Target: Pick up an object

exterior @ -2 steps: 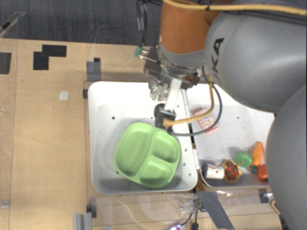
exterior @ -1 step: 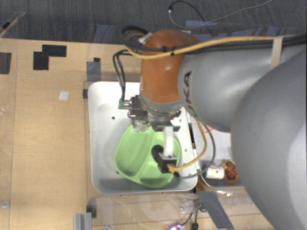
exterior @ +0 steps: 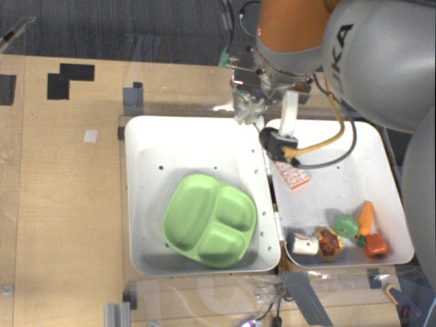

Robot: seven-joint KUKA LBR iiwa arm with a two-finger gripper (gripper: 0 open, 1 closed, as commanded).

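My gripper (exterior: pixel 248 112) hangs over the far end of the divider between the two bins, high above their floors. A green divided plate (exterior: pixel 210 220) lies tilted in the left bin (exterior: pixel 146 148), towards its near side. In the right bin (exterior: pixel 371 148) a red-and-white patterned packet (exterior: pixel 293 177) lies near the divider, a short way in front of the gripper. Along that bin's near edge sit a small white item (exterior: pixel 304 244), a brown-and-red round toy (exterior: pixel 330 243), a green toy (exterior: pixel 346 225), an orange carrot (exterior: pixel 366 216) and a red toy (exterior: pixel 376 246).
The grey arm with its orange band (exterior: pixel 293 12) fills the upper right and overhangs the back of the right bin. Black marks (exterior: pixel 68 79) lie on the wooden bench to the left. A metal bracket (exterior: pixel 134 97) stands at the left bin's far corner.
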